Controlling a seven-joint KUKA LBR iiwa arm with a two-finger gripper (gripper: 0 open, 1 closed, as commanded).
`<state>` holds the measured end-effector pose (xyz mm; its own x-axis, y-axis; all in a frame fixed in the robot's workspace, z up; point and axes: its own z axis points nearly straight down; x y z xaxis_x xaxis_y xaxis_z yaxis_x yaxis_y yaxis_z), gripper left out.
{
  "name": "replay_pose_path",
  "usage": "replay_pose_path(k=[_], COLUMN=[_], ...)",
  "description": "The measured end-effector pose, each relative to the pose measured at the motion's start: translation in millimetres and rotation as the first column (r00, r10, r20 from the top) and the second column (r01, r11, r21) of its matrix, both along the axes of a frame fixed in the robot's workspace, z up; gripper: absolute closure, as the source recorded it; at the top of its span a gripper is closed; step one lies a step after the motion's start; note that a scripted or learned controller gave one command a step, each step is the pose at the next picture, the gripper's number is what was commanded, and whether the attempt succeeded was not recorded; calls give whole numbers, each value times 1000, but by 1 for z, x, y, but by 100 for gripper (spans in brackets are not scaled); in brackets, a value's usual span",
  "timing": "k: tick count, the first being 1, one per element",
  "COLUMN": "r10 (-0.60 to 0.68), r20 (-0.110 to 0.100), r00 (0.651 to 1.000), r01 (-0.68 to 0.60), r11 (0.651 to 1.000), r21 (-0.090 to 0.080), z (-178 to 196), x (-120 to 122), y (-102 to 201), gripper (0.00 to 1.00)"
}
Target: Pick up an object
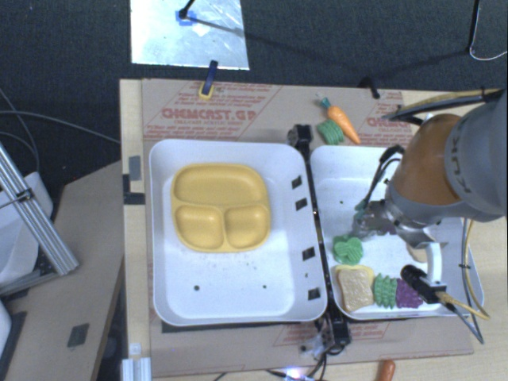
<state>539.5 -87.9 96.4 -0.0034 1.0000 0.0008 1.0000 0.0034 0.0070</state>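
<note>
**A:** So, looking down on two shallow white bins side by side. Left white bin (238, 153) holding a yellow plastic plate with three compartments (220, 206), lying flat near the middle. Right white bin (341, 173) holding the small stuff, all bunched along the near edge: green broccoli-shaped toy (347, 250), pale slice of toy bread (355, 285) just below it, then a ridged green leafy toy (385, 290) and a purple grape-like toy (408, 294) right beside that.

**B:** And the grey arm with the orange band (444, 169)?

**A:** Reaching in from the right, hanging over the right bin. Two-finger gripper (367, 222) low, just above and right of the broccoli toy. Can't tell if spread or pinched, too dark and tucked under the wrist. Nothing visibly clamped.

**B:** Anything outside the bins?

**A:** Yep, orange toy carrot with a green top (341, 120) on the cardboard behind the right bin.
</note>
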Motion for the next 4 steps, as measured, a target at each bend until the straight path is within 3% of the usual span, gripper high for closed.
replay_pose_path(k=[1,2,3,4], r10=[-2,11,5,-6], r20=[-5,-1,13,-7], r00=[1000,1000,1000,1000], r01=[2,-11,-5,6], r11=[1000,1000,1000,1000], r21=[-1,3,3,-2], z=[24,92,296,250], x=[-16,-28,-45,-53], y=[2,109,129,81], gripper=[100,100,100,100])
